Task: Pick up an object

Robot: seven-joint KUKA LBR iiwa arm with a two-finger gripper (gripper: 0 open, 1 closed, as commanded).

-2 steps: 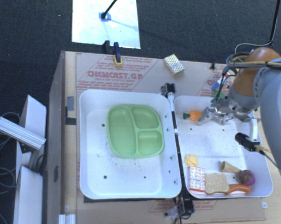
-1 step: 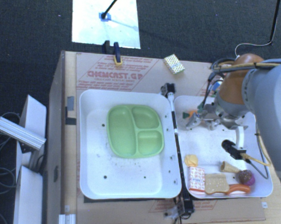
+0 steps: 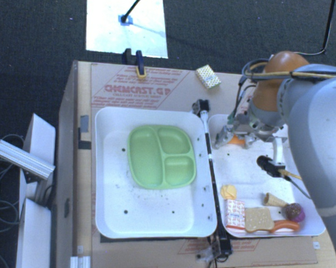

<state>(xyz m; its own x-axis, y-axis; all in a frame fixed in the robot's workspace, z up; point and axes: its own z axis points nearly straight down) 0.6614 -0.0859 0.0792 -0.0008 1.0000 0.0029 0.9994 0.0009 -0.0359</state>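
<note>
My gripper (image 3: 224, 136) is down in the far left corner of the right bin (image 3: 314, 223), close to the wall between the two bins. A small orange object (image 3: 238, 141) lies right beside it, partly hidden by the wrist, and I cannot see whether it sits between the fingers. Nearer the bin's front lie a yellow piece (image 3: 228, 191), a red and white packet (image 3: 235, 212), a slice of toast (image 3: 259, 219), a tan cone (image 3: 274, 200), a purple ball (image 3: 294, 211) and an orange stick (image 3: 286, 226).
The left bin (image 3: 106, 211) holds a green divided plate (image 3: 161, 157). A yellow patterned block (image 3: 208, 76) lies on the cardboard behind the bins, and a blue and yellow clamp (image 3: 139, 63) stands at the back edge. The arm covers the right bin's far right part.
</note>
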